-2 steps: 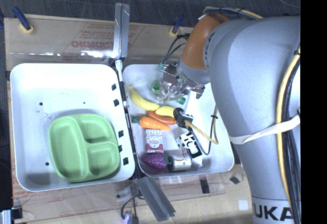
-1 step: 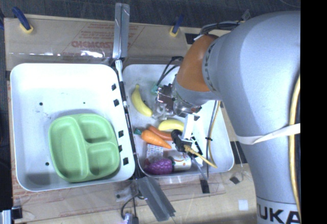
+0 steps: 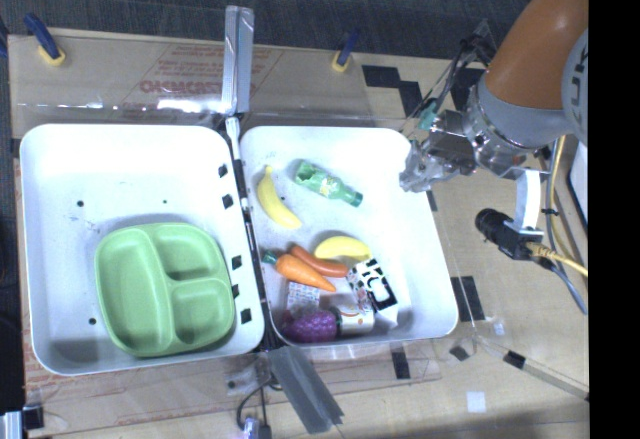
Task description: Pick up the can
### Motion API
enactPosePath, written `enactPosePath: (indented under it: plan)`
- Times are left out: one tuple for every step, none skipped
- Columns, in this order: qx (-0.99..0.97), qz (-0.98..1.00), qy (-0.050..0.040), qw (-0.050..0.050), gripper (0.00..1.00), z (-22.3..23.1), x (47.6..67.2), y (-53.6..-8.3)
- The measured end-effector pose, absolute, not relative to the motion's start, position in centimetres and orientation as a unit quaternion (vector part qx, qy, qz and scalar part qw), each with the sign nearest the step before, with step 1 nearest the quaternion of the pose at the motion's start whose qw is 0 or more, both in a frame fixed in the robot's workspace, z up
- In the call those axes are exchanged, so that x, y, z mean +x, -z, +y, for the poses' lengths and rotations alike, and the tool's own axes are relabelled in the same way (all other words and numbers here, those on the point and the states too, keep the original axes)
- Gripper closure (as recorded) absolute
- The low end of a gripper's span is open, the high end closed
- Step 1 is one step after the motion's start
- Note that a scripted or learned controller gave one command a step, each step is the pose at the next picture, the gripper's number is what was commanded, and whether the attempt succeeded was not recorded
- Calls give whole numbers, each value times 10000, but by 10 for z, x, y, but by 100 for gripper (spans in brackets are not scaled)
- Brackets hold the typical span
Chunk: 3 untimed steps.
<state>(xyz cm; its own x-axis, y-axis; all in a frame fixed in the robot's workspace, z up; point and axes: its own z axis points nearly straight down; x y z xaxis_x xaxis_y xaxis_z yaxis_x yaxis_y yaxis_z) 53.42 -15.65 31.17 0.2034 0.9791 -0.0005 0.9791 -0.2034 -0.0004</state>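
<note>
End effector [image 3: 418, 175] over right bin [image 3: 425, 257] edge, grip state unclear; can [image 3: 355, 319] hemmed by grapes [image 3: 310, 326], carrots [image 3: 305, 270], box [image 3: 378, 285]

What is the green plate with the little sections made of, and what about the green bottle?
The green plate looks like matte moulded plastic: one even pale green, soft rounded dividers, no shine. The green bottle seems to be clear-ish plastic or glass: light glints on it and it looks see-through, but it is too small to tell which.
</note>
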Motion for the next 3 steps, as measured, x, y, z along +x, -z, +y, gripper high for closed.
enactPosePath:
  plan:
    - [7739,6333,6,-8,100,-156,535,-321]
    - [7660,6429,18,-15,100,-84,538,-278]
    - [8388,5444,22,-23,100,-130,487,-131]
